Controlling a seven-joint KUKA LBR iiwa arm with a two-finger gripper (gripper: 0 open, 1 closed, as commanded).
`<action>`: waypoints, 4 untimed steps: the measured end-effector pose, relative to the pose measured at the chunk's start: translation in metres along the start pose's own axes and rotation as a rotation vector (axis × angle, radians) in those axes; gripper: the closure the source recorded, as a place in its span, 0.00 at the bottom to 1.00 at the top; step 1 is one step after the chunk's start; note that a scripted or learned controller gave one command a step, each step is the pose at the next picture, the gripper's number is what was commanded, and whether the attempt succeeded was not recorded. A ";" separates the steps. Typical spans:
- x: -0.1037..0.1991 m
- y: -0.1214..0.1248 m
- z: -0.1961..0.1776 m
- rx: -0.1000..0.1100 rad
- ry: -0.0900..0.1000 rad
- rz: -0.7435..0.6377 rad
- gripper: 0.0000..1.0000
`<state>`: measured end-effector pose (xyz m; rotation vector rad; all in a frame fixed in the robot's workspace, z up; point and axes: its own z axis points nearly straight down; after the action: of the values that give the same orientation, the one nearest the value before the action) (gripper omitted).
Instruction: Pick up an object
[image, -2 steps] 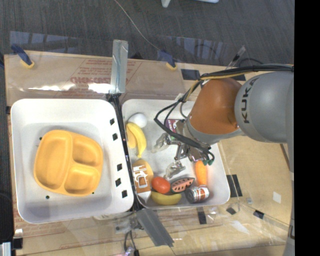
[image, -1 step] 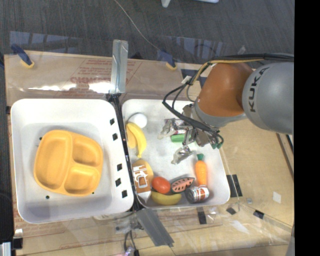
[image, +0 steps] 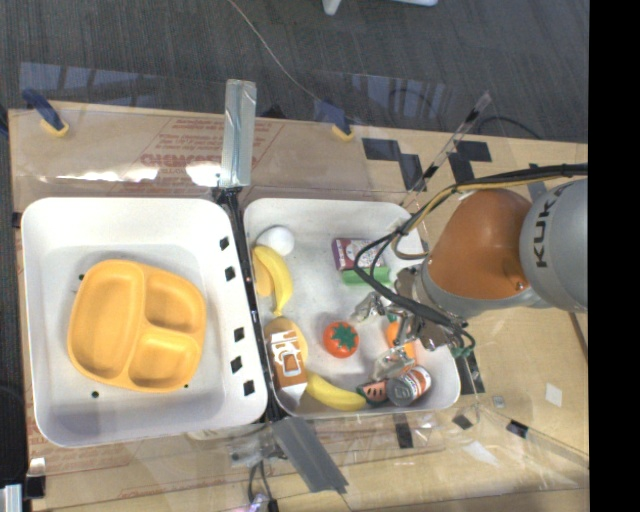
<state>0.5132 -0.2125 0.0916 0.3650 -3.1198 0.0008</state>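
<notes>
Two shallow white plastic bins sit side by side on the tan cardboard-covered worktop (image: 120, 150). The left bin (image: 40, 320) holds a single yellow plastic tray with three compartments (image: 135, 325), lying slightly tilted near its middle.

The right bin (image: 300, 215) carries the pickable objects. Two yellow bananas lie in it: one curved banana (image: 274, 276) along the left wall, another banana (image: 333, 395) along the bottom edge. A white round ball (image: 276, 240) rests just above the upper banana, touching or nearly touching it. One orange carton with a white label (image: 287, 358) lies between the two bananas. One red tomato-like toy with a green top (image: 341, 339) sits near the bin's middle. A purple and green packet (image: 358, 260) lies toward the upper middle. A small tin can with an orange and red label (image: 410, 383) lies on its side in the lower right corner, and a small orange carrot-like piece (image: 396, 326) is just above it.

The grey arm with its orange band (image: 480, 245) reaches in from the right over the bin's right part, black cables looping around it. The end effector (image: 405, 335) hangs low above the can and carrot piece; whether it is released or clenched cannot be told, since the wrist and cables hide it.

A grey metal post (image: 237, 135) stands above the seam between the bins.
</notes>
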 end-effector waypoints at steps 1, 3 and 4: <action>-0.005 0.002 -0.012 0.001 -0.007 -0.011 1.00; 0.017 0.008 -0.009 0.017 -0.031 -0.125 0.00; 0.017 0.010 -0.018 0.012 -0.023 -0.133 1.00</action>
<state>0.4942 -0.2068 0.1091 0.5766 -3.1125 0.0160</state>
